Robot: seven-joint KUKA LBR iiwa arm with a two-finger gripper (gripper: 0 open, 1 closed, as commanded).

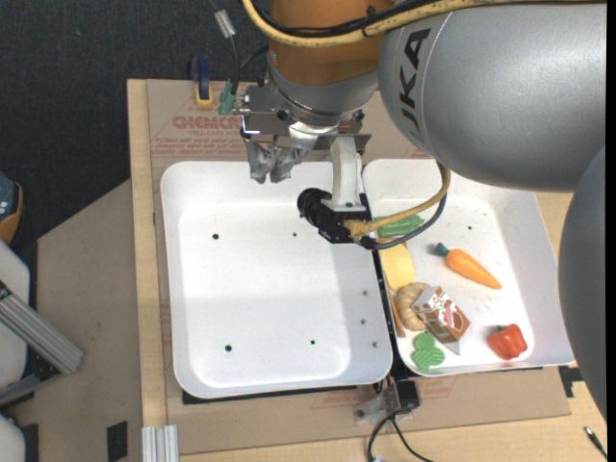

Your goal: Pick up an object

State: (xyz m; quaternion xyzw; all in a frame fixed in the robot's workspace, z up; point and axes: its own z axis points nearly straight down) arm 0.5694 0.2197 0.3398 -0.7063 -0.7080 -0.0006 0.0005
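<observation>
My gripper [272, 166] hangs over the far edge of the left bin [192, 287], its two grey fingers close together with nothing visible between them. The objects lie in the right bin [520, 219]: a green pea pod [400, 226] by the divider, a yellow piece [397, 263], an orange carrot [468, 266], a tan cookie-like item [411, 306], a small printed packet [446, 317], a red pepper [507, 340] and a green leaf-shaped piece [428, 355]. All of them sit to the right of and nearer than the gripper.
The grey and orange arm [462, 56] covers the top right and hides the right bin's far corner. A white bracket [346, 173] and a black fitting [322, 216] with a cable hang above the divider. Brown board [154, 133] surrounds both bins.
</observation>
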